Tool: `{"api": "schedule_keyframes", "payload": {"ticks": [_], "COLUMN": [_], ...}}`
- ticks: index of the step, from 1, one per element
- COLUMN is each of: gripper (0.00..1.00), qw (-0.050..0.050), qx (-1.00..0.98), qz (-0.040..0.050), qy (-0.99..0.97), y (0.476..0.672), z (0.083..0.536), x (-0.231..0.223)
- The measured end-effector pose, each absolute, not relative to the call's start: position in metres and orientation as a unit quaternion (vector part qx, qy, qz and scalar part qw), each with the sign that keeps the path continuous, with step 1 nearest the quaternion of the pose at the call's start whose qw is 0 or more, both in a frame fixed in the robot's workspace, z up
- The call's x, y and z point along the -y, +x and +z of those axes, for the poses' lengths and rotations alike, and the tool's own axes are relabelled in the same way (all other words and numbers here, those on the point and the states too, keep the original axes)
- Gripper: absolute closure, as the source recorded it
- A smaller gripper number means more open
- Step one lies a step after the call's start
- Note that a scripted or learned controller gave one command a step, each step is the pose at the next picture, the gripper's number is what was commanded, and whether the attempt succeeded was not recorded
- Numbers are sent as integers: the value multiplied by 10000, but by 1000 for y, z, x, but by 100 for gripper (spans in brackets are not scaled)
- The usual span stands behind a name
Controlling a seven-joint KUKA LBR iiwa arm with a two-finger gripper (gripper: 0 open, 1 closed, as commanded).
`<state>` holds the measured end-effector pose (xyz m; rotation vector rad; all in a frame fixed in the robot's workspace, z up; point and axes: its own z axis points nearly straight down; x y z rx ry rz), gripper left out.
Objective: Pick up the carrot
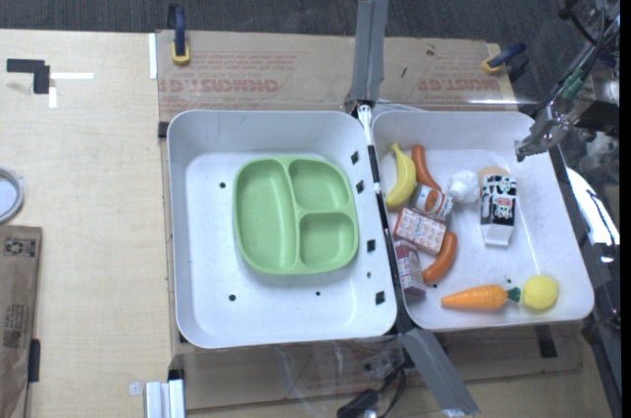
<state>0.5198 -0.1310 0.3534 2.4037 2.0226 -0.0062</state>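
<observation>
Carrot (476, 298) lying flat near the front edge of the right bin (567, 239), just beside a lemon (539, 292). Gripper (532, 142) over that bin's far right rim, well apart from the carrot. Finger state impossible to tell.

The bench (79, 160) looks like pale wood, matt, with a faint grain. Both bins, the left bin (192, 209) and the right bin (562, 239), are white plastic with a soft sheen. The divided plate (294, 214) in the left bin is smooth light-green plastic, slightly glossy. A sheet of brown cardboard (266, 76) lies at the upper middle, dull and printed in red. The carrot (475, 299) at lower right seems smooth orange plastic, as does the shiny yellow banana (400, 177). The small box (421, 230) looks like printed card. At upper right the gripper (537, 142) appears bare metal.
</observation>
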Motion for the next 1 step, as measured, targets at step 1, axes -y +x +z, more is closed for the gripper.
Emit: {"api": "schedule_keyframes", "payload": {"ticks": [1], "gripper": [0], "qw": [-12], "qx": [-7024], "qz": [-18], "qy": [7118], "y": [503], "z": [240], "x": [102]}}
